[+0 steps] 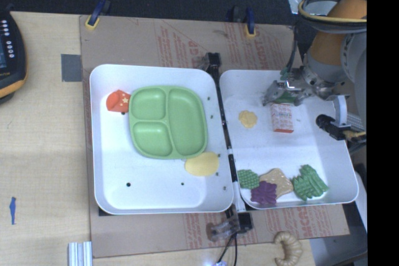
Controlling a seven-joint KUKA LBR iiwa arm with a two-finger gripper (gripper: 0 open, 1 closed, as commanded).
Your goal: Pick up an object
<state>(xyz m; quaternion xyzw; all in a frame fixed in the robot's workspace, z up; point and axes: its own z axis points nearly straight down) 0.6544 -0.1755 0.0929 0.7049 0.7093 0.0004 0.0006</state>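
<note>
A brown cardboard sheet [156, 40] covers most of the bench, and on it two shallow white bins sit side by side, touching along their inner edges near the frame's centre. The left bin [109, 184] holds a green divided plate [168, 121] with three compartments, lying flat in the bin's upper middle; a pale yellow piece [202, 164] lies just beside the plate's lower right corner, and a small red item with a yellow star [117, 101] touches the plate's upper left edge. The right bin [324, 152] fills the centre right of the frame. The grey arm [333, 50] with its orange band enters from the upper right and reaches down into the upper part of that bin, where the gripper [285, 94] hangs directly over the top end of a small white and red packet [282, 118]; whether its fingers are spread or closed cannot be told from this angle, and no object shows between them. The packet lies flat on the bin floor, with a small yellowish round piece [248, 119] near it to the left. Along the bin's lower edge sits a cluster: a green waffle-like piece [310, 182] at the right, a tan piece [278, 182], a purple piece [265, 194] and a dark green piece [247, 179] at the left.
</note>
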